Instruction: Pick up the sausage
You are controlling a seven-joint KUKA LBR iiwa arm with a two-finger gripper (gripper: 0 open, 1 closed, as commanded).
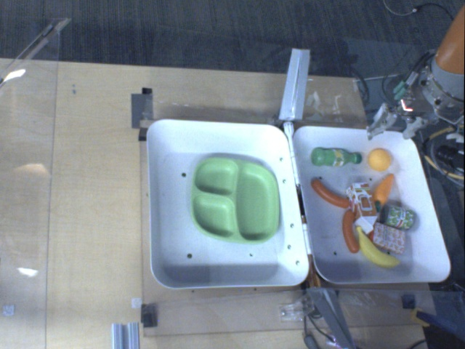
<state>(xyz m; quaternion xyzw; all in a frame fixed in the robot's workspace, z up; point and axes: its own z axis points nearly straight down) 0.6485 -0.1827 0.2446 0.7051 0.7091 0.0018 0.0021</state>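
Observation:
Two reddish sausages lie in the right bin (429, 217). One sausage (330, 193) lies slanted near the bin's left wall, and the other sausage (350, 233) lies almost upright below it, beside a banana (376, 249). My gripper (394, 126) hangs over the bin's far edge at the upper right, well away from both sausages. Its fingers are spread open with nothing between them.
The right bin also holds a green bottle (336, 157), an orange (379, 159), a carrot (383, 188) and some small packets (394, 218). A green divided plate (237, 198) sits in the left bin (167, 195). A metal post (295, 86) rises between the bins.

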